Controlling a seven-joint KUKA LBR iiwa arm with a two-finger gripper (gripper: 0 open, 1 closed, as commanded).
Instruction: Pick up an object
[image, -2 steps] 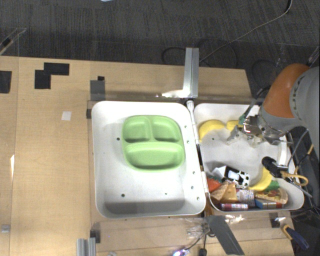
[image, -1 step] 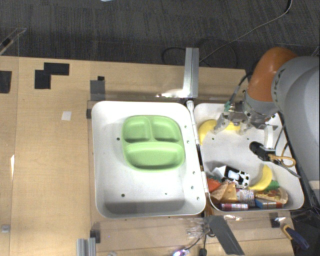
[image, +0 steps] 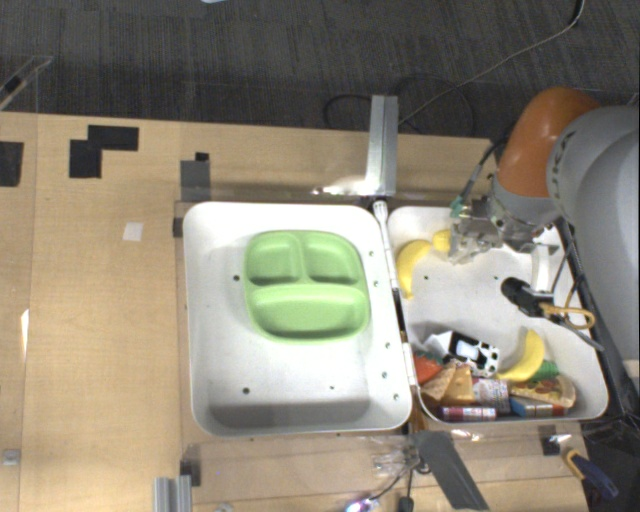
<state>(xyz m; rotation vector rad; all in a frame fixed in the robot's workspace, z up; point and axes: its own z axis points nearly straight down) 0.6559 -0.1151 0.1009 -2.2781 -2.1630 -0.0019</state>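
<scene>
claw (image: 466, 240): state unclear | over right bin (image: 470, 290), beside banana (image: 412, 262) | advice: centre over banana, descend straight

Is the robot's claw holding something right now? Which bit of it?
It cannot be told. The two-finger gripper sits low in the right white bin, beside the yellow banana-shaped toy, but nothing shows between its fingers.

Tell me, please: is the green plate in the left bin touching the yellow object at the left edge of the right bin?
Apart. The camera view shows the green plate and yellow object in separate bins, their rims between them.
</scene>
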